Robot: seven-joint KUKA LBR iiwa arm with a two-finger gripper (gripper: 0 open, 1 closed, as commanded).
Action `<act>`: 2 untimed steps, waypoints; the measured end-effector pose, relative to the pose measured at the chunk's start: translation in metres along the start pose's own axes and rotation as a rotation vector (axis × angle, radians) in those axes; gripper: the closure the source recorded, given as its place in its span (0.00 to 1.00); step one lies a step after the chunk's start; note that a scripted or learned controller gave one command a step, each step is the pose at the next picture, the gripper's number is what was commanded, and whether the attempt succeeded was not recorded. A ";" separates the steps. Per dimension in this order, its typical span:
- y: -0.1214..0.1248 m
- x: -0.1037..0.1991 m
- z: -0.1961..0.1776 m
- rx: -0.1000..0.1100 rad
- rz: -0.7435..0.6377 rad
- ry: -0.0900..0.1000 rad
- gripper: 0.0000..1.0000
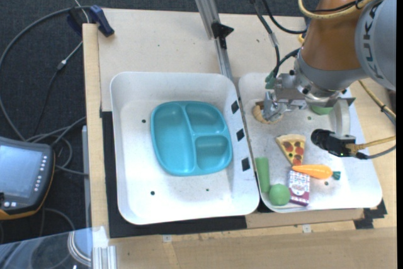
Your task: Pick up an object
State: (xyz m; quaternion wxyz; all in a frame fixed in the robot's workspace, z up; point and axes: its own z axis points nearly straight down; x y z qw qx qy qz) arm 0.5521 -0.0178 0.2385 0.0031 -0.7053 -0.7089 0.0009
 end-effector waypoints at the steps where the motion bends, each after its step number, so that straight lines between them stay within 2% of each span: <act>1: -0.018 0.047 0.011 0.000 0.000 -0.001 1.00; 2: -0.044 0.097 -0.001 -0.001 -0.001 0.000 1.00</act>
